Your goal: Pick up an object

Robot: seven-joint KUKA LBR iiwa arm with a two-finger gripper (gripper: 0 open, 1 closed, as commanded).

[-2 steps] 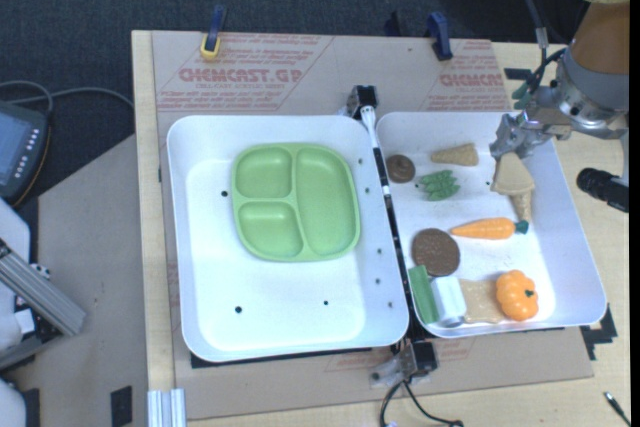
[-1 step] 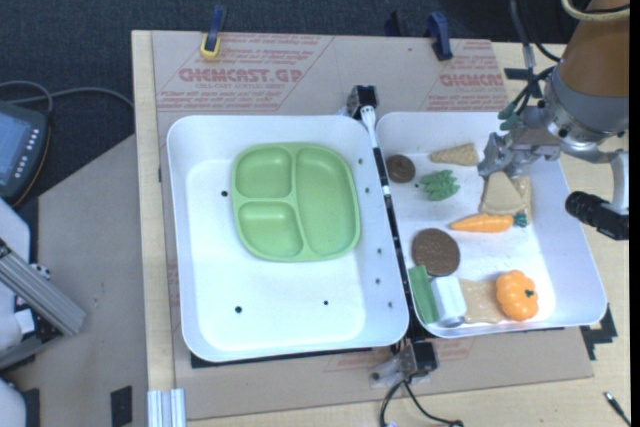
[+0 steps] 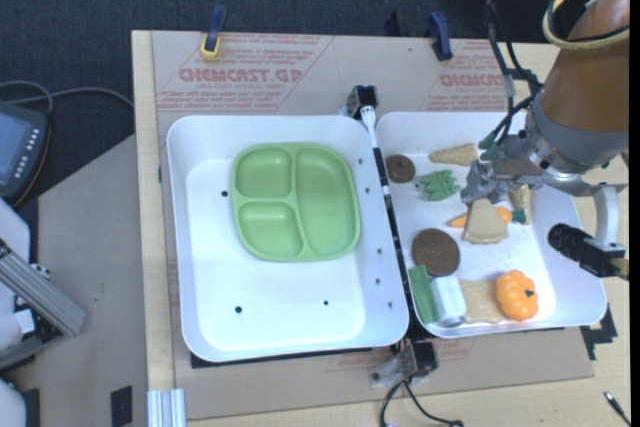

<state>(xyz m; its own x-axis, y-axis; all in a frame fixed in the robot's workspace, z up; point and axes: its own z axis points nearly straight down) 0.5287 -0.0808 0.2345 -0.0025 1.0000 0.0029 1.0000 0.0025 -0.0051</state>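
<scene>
Counter (image 3: 300, 65): we see a brown board with red lettering, carrying two shallow white bins side by side; a yellow clamp (image 3: 211, 43) and a blue clamp (image 3: 438, 35) sit at its far edge.
Left bin (image 3: 270, 315): we find a green divided plate (image 3: 297, 201) lying flat in its middle, three compartments facing up.
Right bin (image 3: 570, 300): we see it crowded with small toy foods, the arm reaching over it from the right.
Arm (image 3: 590, 75): the orange band is above the wrist, grey below, hanging over the bin's far right part.
Pincer (image 3: 490, 187): it hovers low over the middle of the right bin, just above a tan bread slice (image 3: 486, 225); we cannot tell how far its fingers are apart, nor whether anything is between them.
Brown patty (image 3: 436, 251): flat, near the bin's left wall, left of the bread slice.
Pumpkin (image 3: 517, 295): orange, at the near side of the bin.
Green leaf (image 3: 438, 183): left of the pincer, apart from it.
Small brown disc (image 3: 400, 168): near the far left corner.
Tan wedge (image 3: 454, 154): just beyond the leaf.
Green stick (image 3: 421, 293): along the near left wall, beside a pale block (image 3: 448, 297).
</scene>
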